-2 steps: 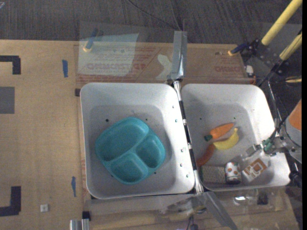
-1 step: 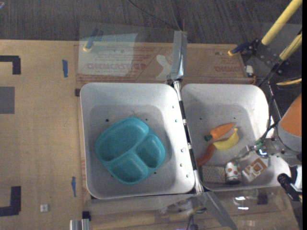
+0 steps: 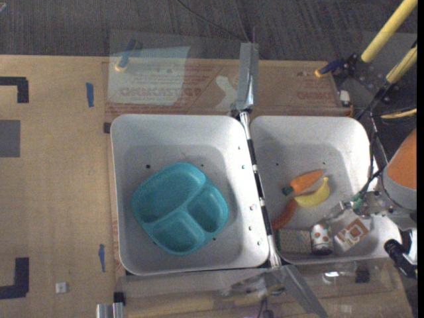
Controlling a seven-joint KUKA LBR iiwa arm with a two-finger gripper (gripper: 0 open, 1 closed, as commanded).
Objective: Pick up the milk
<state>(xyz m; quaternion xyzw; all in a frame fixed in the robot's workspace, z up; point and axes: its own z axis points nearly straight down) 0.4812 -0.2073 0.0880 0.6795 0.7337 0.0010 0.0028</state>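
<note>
**Arm poised over the milk in the right bin's near corner**

The gripper [image 3: 366, 206] hangs at the right side of the right bin [image 3: 344, 132], just above and beside the milk carton [image 3: 352, 233]; whether its fingers are spread or closed cannot be told, as they blur into cables and metal there. Nothing is visibly held.

The milk carton lies tilted on its side in the near-right corner, probably because it slid against the bin wall. A small can [image 3: 321, 238] sits touching or just beside it on the left, which crowds any grasp from that side. Further left lie a carrot [image 3: 306, 181], a banana [image 3: 314, 195] just under it, and an orange piece [image 3: 285, 214] near the divider.

The left bin [image 3: 132, 144] carries a teal divided plate [image 3: 179, 208], well apart from the work. Both bins rest on the bench [image 3: 53, 177].
</note>
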